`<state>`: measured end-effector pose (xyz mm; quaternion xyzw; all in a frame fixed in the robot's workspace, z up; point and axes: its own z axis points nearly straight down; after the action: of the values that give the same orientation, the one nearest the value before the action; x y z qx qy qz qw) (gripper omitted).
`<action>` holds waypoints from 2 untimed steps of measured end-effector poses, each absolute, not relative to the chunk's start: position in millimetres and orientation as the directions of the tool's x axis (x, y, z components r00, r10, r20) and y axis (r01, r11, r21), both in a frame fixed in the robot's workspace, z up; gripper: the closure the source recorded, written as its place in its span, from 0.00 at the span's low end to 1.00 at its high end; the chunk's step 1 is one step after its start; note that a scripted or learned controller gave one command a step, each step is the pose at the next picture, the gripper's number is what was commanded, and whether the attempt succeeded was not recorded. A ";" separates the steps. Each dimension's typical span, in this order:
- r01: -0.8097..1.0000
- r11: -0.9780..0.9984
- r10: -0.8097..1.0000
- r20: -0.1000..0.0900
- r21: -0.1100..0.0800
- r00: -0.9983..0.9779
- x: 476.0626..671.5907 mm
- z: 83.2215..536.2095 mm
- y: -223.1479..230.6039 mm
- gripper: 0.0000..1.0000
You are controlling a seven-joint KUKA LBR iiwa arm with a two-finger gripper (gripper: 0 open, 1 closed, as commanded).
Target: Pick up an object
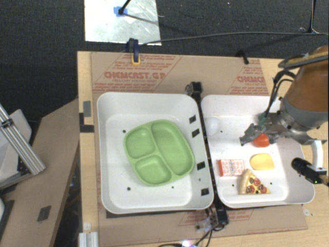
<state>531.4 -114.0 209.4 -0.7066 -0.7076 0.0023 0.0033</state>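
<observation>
In the right bin [226, 109], my gripper [259, 134] hangs low over a small red-orange object [261, 140], which shows just under it and is partly hidden by it. I cannot tell whether the two are touching. A yellow piece [262, 161] lies just in front of the red one. A pink-and-white packet [232, 166] sits to its left, and a pizza slice toy [253, 183] lies near the front wall. The arm [308, 94] comes in from the right.
The left bin [110, 138] holds a green divided plate [158, 152]. A pale round object [212, 123] rests at the back left of the right bin. Black clips [196, 89] sit along the wall shared by the bins. A black fixture [307, 169] overhangs the right bin's right rim.
</observation>
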 end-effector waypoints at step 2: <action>1.000 0.001 1.000 0.000 -0.002 -0.001 535.4 172.0 -113.7 0.00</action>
<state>535.4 -113.7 172.0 -0.7066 -0.7076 0.0004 0.0008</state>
